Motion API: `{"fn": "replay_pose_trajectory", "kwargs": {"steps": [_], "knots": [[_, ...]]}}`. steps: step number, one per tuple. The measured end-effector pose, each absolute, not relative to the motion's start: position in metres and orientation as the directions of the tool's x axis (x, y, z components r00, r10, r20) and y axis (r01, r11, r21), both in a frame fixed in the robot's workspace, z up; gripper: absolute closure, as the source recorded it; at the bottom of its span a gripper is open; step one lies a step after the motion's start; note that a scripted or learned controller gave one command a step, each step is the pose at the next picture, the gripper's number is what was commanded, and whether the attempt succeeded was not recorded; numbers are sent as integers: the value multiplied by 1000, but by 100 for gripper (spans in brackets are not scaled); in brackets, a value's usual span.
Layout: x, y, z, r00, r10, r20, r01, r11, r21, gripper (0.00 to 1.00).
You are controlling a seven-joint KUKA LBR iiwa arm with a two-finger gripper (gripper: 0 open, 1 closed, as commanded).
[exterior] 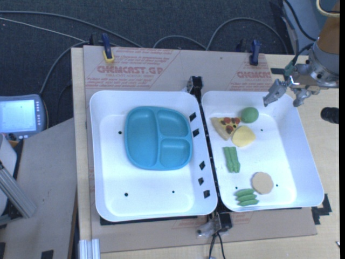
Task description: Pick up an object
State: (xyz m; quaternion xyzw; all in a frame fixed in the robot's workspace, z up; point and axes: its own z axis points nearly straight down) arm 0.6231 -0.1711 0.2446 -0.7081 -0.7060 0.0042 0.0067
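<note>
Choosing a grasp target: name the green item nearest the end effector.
The round green ball, at the right bin's far edge beside the pizza slice; the other green pieces lie nearer the camera.

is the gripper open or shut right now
Open. The gripper has its two fingers spread apart with nothing between them, above the far edge of the right bin.

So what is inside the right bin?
The right bin holds a pizza slice, green ball, yellow piece, green beans, a round cookie and pea pods. Whatever lies beneath them is covered.
</note>
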Motion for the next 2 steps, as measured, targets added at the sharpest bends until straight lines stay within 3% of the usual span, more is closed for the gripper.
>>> {"fn": "replay_pose_trajectory", "kwargs": {"steps": [1,2], "knots": [[625,-170,253,0,1000,1,1000,0,-1,0],[619,-169,210,0,1000,1,1000,0,-5,0]]}}
